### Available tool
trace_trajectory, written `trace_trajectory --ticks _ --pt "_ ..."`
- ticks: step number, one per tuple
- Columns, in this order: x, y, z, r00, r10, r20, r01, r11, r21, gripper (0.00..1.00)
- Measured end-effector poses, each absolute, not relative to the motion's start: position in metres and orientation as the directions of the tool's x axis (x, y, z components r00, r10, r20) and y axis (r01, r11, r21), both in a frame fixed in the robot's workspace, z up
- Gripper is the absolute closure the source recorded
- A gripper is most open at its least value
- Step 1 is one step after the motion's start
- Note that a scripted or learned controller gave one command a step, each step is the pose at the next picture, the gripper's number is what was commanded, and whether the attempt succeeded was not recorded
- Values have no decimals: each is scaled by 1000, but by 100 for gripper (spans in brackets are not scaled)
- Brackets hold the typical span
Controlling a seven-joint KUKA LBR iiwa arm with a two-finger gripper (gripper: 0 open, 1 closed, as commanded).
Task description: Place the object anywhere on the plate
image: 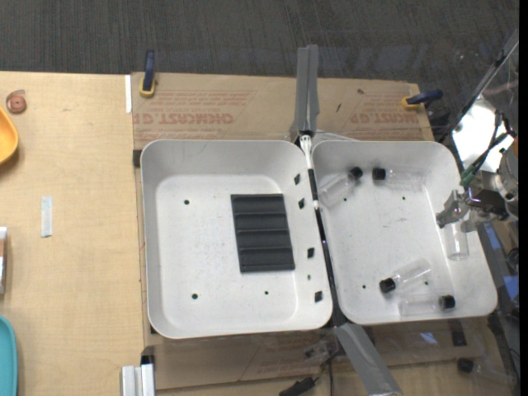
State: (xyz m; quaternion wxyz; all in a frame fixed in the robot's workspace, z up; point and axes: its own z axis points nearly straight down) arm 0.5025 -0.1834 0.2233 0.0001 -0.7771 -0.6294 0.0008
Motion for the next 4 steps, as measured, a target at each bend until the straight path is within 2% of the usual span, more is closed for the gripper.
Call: trace_trajectory --ticks 1,2,3,4 --pt "514 -135 190 91 996 0 996 -91 -6 100" --pt "520 -43 196 -132 991 0 991 132 -3 100" --pt "555 54 190 -172 985 -1 985 172 -4 100" --pt "555 153 210 -117 993 -3 993 117 -4 100"
